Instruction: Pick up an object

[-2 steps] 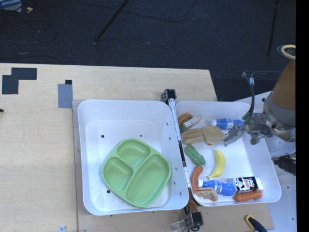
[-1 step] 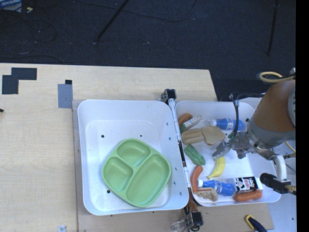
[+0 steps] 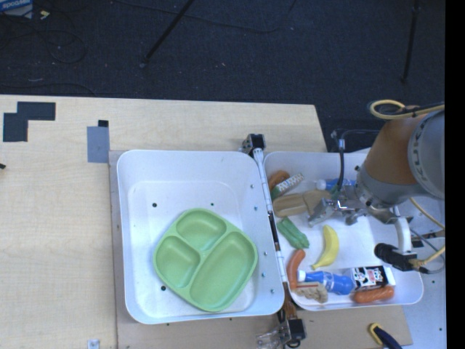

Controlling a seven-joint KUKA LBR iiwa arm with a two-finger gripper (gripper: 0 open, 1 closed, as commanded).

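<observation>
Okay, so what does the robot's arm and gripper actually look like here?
The arm is bulky and rounded, grey with an orange-brown band above the wrist. A yellowish cable loops over its top. The gripper is bare silvery metal, a small angular mechanism at the arm's end.

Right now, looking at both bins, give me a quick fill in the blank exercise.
1. The green divided plate lies in the ____ bin.
2. The plate has ____ compartments.
3. The banana in the right bin is ____ in colour.
4. The arm's hand hangs over the ____ bin.

Missing words: left; three; yellow; right
</observation>
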